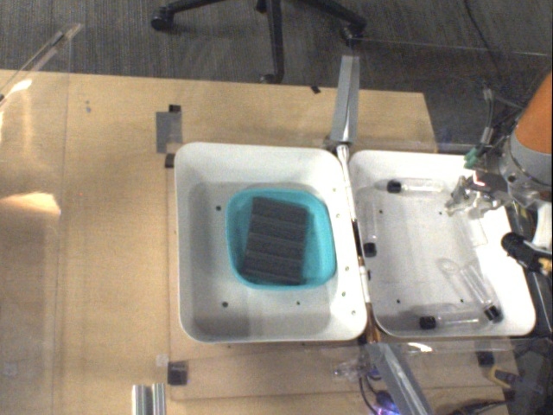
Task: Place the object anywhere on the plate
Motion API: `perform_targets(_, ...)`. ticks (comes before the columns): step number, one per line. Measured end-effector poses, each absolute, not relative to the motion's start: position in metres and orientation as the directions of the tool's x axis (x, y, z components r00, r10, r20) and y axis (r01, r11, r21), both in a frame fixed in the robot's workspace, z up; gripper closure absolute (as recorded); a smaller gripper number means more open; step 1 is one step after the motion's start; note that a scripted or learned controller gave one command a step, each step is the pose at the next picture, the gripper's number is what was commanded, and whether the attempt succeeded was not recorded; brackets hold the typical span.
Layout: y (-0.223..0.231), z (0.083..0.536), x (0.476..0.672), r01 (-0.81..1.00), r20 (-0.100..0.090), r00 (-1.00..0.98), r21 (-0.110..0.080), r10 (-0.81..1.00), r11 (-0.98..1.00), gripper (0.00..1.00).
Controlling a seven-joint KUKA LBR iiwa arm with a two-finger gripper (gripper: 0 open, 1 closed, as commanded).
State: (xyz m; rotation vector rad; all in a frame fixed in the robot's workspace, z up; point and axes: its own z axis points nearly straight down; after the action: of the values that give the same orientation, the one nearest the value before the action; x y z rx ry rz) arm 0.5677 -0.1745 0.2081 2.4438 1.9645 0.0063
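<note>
A dark grey ridged block (276,240) lies flat on a teal square plate (323,245) in the middle of the left white bin (199,232). The block rests wholly inside the plate's rim. The arm comes in at the right edge, and my gripper (463,194) hangs over the upper right part of the right bin (406,249), well apart from the plate and the block. Nothing shows in the gripper.
Several clear tubes with black caps lie in the right bin: one near its top (416,185), one at the lower right (471,284), one along the bottom wall (454,321). A metal post (346,102) stands behind the seam between the bins.
</note>
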Motion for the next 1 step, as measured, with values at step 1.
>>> perform_targets(1,-0.11,0.1803,0.5348,0.99,0.0,0.144,0.003,0.99,-0.144,1.0)
